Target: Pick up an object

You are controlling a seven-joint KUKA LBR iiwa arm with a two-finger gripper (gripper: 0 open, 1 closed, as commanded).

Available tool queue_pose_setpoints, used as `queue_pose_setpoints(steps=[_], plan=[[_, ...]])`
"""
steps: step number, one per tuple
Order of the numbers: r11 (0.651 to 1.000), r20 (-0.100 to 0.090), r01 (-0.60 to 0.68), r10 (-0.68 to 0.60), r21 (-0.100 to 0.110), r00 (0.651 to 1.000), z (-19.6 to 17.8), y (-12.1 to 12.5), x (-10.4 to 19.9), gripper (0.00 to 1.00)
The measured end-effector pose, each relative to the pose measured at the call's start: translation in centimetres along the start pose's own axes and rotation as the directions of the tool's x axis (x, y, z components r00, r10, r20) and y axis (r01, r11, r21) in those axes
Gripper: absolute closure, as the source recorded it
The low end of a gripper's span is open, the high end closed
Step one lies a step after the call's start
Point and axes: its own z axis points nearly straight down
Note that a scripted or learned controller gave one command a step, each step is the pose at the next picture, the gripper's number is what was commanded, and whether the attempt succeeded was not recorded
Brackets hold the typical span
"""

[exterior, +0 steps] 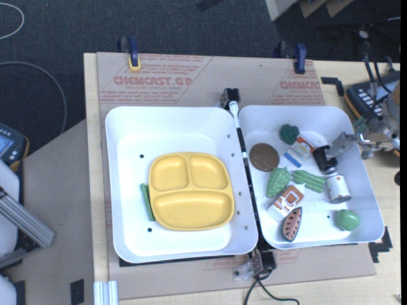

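Observation:
The right bin [375,202] holds several small objects. Among them are a brown disc [263,157], a dark green piece [289,133], a white, blue and red packet [300,150] and green toy vegetables [308,180]. There are also an orange and white box [288,200], a watermelon slice [292,223], a white can [336,187] and a green round piece [347,219]. My gripper [330,152] comes in from the right and hangs low over the bin's right half, just above the white can and beside the packet. Its dark tip hides what lies under it.
The left bin [121,189] carries a yellow divided plate [191,190] with a thin green strip [147,202] along its left side. A black divider bar [241,151] runs between the bins. Two clamps [133,54] hold the cardboard at the back.

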Motion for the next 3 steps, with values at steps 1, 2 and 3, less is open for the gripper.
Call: queue_pose_setpoints(steps=[1, 2, 3], plan=[[1.0, 0.009, -0.003, 0.003, -0.011, 1.0, 9.3, -7.3, 1.7, 0.0], [1.0, 0.003, 0.005, -0.005, -0.006, 1.0, 11.4, -1.2, 7.2, 0.0], [1.0, 0.0, -0.003, 0.003, 0.003, 1.0, 11.4, -7.6, 9.9, 0.0]])
